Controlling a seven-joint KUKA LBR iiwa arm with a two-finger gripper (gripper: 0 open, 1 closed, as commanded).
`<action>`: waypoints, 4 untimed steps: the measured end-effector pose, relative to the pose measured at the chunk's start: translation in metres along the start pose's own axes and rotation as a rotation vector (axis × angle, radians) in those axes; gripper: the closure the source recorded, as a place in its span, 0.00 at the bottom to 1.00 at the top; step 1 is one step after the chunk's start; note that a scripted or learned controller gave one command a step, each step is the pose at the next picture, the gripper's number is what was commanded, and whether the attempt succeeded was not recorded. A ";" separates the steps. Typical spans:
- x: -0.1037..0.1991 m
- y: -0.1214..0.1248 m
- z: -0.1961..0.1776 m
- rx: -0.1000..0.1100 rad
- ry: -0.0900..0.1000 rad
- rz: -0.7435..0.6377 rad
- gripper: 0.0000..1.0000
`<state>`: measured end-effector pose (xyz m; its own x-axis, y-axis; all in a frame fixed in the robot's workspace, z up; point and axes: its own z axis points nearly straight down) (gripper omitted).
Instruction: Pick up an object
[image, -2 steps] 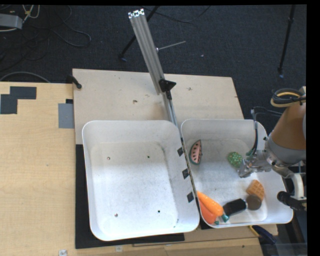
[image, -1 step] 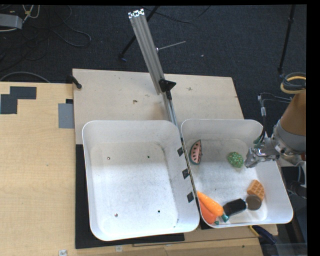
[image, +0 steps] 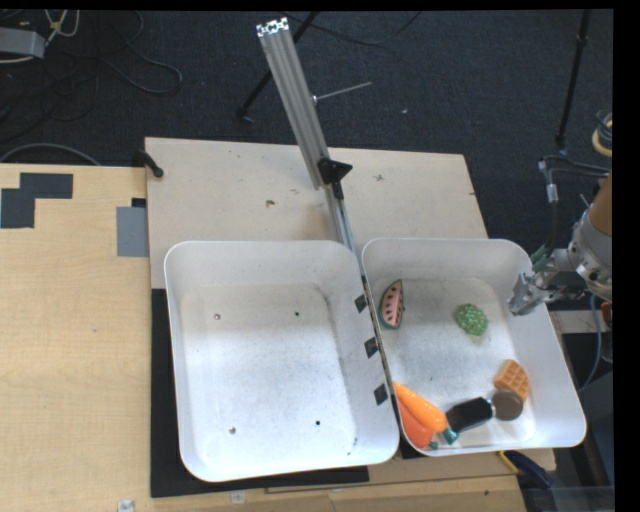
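The right bin (image: 440, 258) holds a watermelon slice (image: 391, 303) near its left wall, a green bumpy ball (image: 471, 319) in the middle, and a waffle-topped brown piece (image: 510, 387) at the lower right. An orange carrot (image: 419, 411) and a black object with a teal tip (image: 468, 414) lie along the front wall. My gripper (image: 527, 296) hangs over the bin's right rim, to the right of the green ball and apart from it. Nothing shows between its tips.
The left bin (image: 262, 355) sits beside the right one, with black clips (image: 369, 346) on the shared wall. A slanted aluminium bar (image: 300, 110) rises from behind the bins. Cables and a stand crowd the dark floor at the right.
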<state>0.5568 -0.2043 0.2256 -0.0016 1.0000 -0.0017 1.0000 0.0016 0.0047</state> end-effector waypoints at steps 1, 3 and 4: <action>-0.006 -0.007 -0.057 0.000 0.000 -0.001 1.00; 0.037 -0.009 -0.050 0.008 0.004 -0.002 1.00; 0.099 -0.015 -0.039 0.010 0.005 -0.004 1.00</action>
<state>0.5411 -0.1048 0.2640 -0.0053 1.0000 0.0035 1.0000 0.0053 -0.0049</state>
